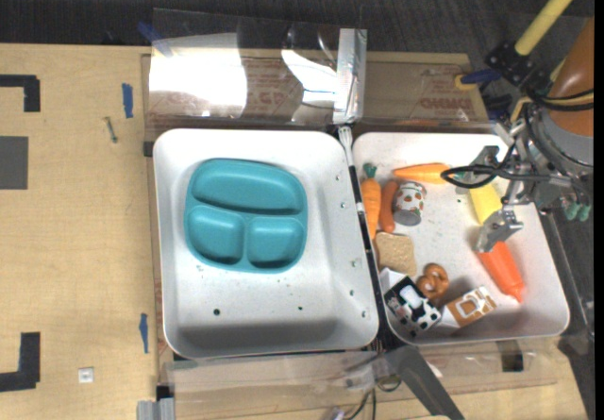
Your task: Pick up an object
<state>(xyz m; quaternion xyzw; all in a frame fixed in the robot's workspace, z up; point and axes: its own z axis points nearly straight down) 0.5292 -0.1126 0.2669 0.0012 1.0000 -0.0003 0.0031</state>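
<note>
Hanging low over the right bin (557,314) near its right wall, the gripper (497,231) points down at an orange carrot-like piece (505,269); whether it is open or closed, cannot tell. Carrot lies by that bin's right edge, a yellow piece (484,204) just behind it. Likely light, hard, smooth plastic, apt to roll; best pinched across its thick middle. Left bin (179,314) bears a teal tray (247,213).

robot lab: taped bench (75,220), white bins (179,163)
</note>
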